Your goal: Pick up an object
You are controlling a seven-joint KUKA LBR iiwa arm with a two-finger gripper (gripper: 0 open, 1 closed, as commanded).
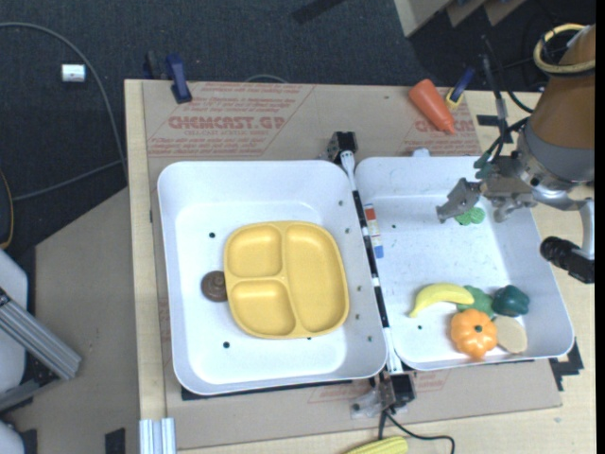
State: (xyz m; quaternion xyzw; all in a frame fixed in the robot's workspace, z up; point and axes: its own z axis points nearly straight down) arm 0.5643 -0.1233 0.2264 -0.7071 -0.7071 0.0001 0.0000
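Camera view: the claw [470, 206] hangs over a small green thing [470, 217] at 3 o'clock. I cannot tell its grip. Next: lift.

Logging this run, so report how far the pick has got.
Done: the arm has reached into the right bin, and the gripper sits low over a small green thing near the far side. In hand: nothing visibly lifted; whether it is gripped cannot be told. Left: the lift itself. The banana, orange and the yellow tray in the left bin lie untouched.
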